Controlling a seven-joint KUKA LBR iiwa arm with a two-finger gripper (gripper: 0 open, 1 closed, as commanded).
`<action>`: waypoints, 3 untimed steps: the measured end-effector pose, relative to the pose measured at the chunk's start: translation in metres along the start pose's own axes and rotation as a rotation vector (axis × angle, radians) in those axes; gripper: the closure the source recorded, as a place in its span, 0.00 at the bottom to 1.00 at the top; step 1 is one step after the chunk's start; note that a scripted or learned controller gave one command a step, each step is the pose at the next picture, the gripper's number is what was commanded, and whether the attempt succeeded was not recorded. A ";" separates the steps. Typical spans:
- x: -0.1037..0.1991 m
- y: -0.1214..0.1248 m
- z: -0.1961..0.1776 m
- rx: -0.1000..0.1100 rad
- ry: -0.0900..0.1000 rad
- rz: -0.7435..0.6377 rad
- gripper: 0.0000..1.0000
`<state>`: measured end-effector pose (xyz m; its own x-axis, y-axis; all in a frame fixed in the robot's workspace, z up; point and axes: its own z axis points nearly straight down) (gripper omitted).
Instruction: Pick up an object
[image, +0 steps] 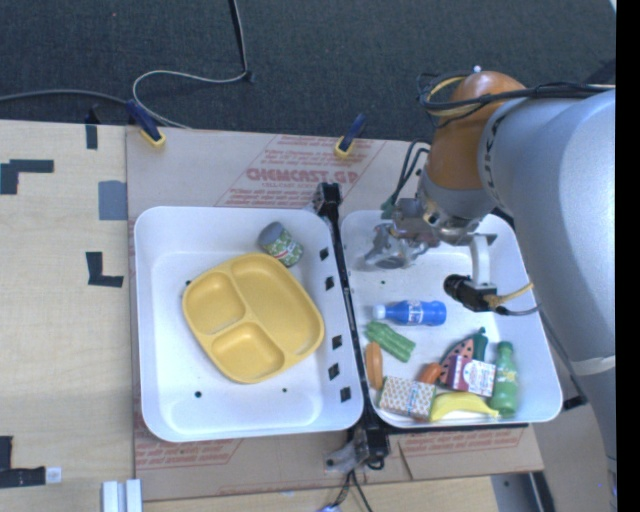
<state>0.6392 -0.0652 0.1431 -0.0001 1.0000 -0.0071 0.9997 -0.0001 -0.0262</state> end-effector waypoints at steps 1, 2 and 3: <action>0.086 -0.015 -0.085 -0.027 0.008 -0.003 1.00; 0.098 -0.093 -0.105 -0.024 0.008 -0.002 1.00; 0.083 -0.144 -0.123 -0.024 0.008 -0.002 1.00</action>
